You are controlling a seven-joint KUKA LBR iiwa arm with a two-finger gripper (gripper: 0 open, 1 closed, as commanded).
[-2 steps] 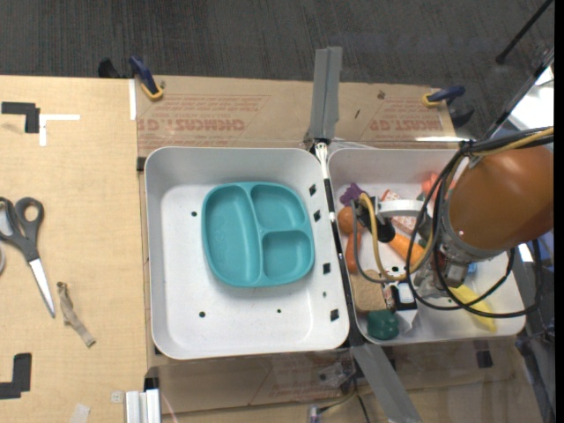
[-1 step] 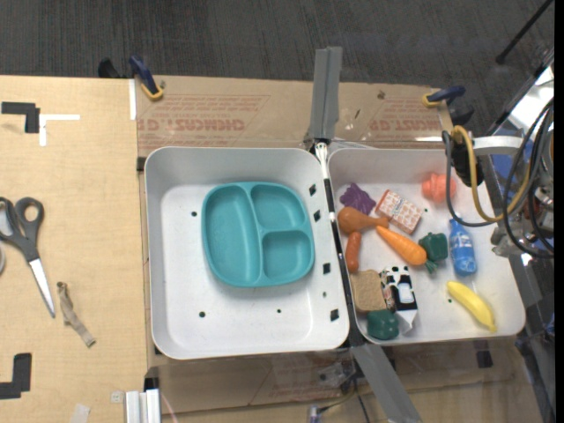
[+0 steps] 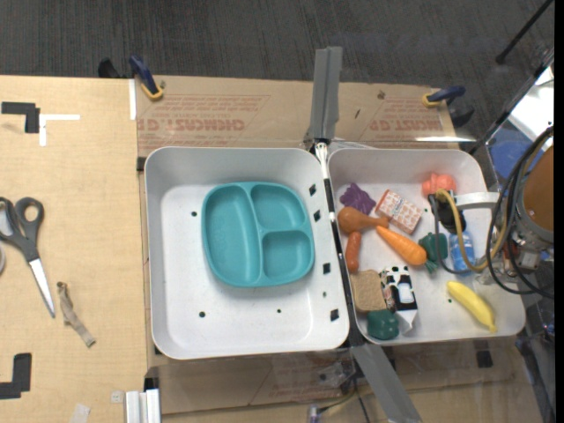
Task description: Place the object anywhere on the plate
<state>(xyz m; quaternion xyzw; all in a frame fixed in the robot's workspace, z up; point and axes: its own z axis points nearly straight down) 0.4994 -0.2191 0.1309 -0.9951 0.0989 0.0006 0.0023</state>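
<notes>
Gripper [image 3: 443,208] low in right bin [image 3: 458,320], apparently near carrot [image 3: 401,244]

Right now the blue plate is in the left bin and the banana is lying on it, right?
Not quite. The blue plate is in the left bin, but the banana is not on it. The camera view shows the banana lying in the right bin, near its front right corner, with the other toy food.
</notes>
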